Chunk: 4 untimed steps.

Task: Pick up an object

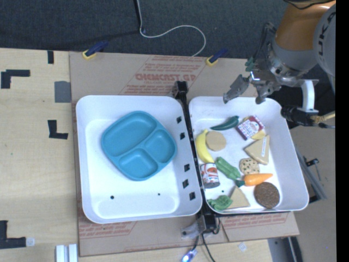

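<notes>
My gripper (246, 93) hangs above the far edge of the right bin (297, 165), its two fingers spread apart with nothing between them. Below it in that bin lie toy foods: a green pepper (224, 124), a dark red packet (250, 127), a banana (203, 146), a round cracker (216, 141), a cheese wedge (259, 149), a green pickle (228, 168), a speckled cookie (248, 165), a carrot (256, 179), a small can (210, 176), a brown patty (267, 194) and a leafy green piece (220, 203).
The left bin (92, 195) holds a blue divided plate (138, 145). Black clips run along the seam between the bins (188, 146). A white cable (163, 31) loops over the dark cloth behind the bench.
</notes>
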Motion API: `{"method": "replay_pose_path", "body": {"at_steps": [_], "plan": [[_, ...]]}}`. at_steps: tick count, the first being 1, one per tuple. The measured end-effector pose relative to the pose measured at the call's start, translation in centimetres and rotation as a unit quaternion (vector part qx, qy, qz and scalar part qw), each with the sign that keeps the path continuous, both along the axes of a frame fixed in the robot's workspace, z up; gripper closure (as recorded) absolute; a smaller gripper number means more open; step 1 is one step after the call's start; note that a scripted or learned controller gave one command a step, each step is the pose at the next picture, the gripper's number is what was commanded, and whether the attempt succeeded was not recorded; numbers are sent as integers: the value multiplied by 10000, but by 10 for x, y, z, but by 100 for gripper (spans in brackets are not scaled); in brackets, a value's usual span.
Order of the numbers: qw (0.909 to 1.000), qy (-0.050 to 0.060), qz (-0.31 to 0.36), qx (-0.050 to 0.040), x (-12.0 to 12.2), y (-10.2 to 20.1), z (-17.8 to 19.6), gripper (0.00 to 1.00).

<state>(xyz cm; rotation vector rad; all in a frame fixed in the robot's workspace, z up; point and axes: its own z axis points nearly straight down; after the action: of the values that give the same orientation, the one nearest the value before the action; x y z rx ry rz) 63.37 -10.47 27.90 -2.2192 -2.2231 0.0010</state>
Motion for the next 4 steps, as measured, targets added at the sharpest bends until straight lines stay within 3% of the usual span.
{"method": "replay_pose_path", "body": {"at_steps": [1,2,3,4], "plan": [[10000,16,11,11,-53,38,9,0],[10000,54,-4,8,-77,60,-101,0],[10000,-12,15,9,-133,92,15,0],[10000,13,5,3,-131,91,20,100]]}}
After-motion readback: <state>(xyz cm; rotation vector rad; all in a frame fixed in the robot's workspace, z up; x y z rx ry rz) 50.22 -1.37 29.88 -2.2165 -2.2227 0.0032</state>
